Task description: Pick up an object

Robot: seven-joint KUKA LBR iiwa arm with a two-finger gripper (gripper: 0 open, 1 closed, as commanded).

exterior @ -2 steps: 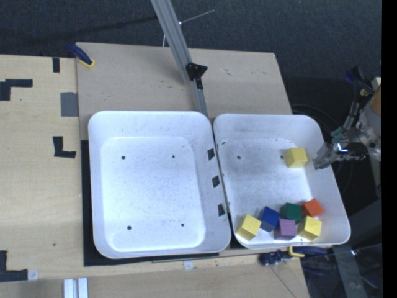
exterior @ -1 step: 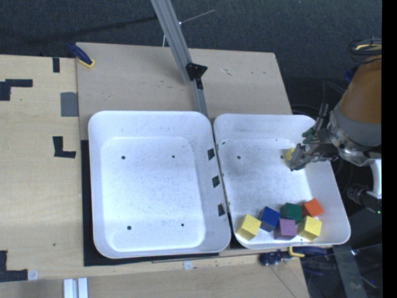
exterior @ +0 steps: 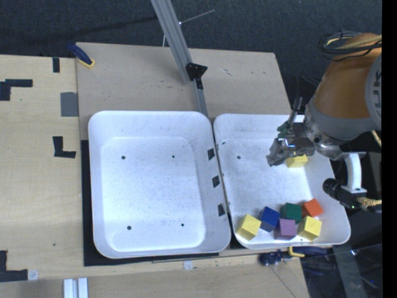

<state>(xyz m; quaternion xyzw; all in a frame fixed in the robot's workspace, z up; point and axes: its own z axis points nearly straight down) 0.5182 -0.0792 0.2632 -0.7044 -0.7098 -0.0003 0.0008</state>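
The jaws, their opening hidden by the gripper (exterior: 286,151) body, could not be read as wide or closed, nor as holding anything. They hung low inside the right bin (exterior: 248,129), just beside a yellow block (exterior: 298,161) that peeked out at their lower right, probably the piece being lined up for the pick. Toward the near edge of that bin, five more blocks clustered together: yellow (exterior: 249,226), blue (exterior: 270,218), purple (exterior: 287,227), green (exterior: 291,212) and orange (exterior: 313,207), with another yellow (exterior: 311,228). The left bin (exterior: 99,129) sat alongside on the surface (exterior: 136,73).
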